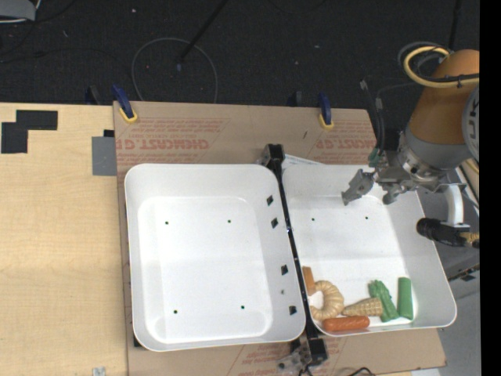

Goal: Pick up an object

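Two bins | jaws (373, 192) spread, nothing held — over right bin (438, 288) | toys (356, 308) near front

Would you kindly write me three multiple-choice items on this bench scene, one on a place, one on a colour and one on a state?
1. Where do the small objects lie?
A. in the near end of the right bin
B. in the middle of the left bin
C. on the cardboard outside the bins

2. What colour is the straight stick nearest the right bin's right wall?
A. blue
B. green
C. white

3. Where is the pincer?
A. pressed onto the red piece
B. down in the left bin
C. above the far part of the right bin, away from the objects

Answers:
1 A: the objects crowd the near wall of the right bin.
2 B: the green stick stands beside a darker green piece.
3 C: the pincer hangs over the far end, with the red piece and the curved tan piece well toward the near wall.
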### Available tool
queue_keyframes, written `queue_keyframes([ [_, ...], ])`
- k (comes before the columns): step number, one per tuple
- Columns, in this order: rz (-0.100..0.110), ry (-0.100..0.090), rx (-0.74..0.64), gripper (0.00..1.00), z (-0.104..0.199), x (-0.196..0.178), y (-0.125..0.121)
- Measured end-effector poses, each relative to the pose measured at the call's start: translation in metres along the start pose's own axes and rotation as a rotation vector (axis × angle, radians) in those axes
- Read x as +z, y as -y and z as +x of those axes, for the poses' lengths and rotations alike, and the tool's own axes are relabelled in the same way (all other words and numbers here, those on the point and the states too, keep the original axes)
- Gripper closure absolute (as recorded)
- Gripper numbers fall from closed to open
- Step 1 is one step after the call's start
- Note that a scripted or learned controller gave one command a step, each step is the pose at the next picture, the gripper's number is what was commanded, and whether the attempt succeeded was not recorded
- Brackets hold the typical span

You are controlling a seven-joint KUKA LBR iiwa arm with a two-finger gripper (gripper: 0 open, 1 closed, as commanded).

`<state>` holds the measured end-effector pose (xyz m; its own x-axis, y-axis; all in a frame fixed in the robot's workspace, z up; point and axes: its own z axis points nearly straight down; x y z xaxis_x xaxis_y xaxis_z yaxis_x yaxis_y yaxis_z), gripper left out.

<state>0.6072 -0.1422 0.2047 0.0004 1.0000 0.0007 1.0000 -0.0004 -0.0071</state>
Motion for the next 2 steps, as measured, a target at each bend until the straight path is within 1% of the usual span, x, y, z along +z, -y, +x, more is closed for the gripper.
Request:
queue_keyframes([
  [1,-0.007,0.001,0.0,0.0,0.0,-0.004,-0.001],
  [2,-0.003,0.0,-0.001,0.0,0.0,0.039,-0.004],
])
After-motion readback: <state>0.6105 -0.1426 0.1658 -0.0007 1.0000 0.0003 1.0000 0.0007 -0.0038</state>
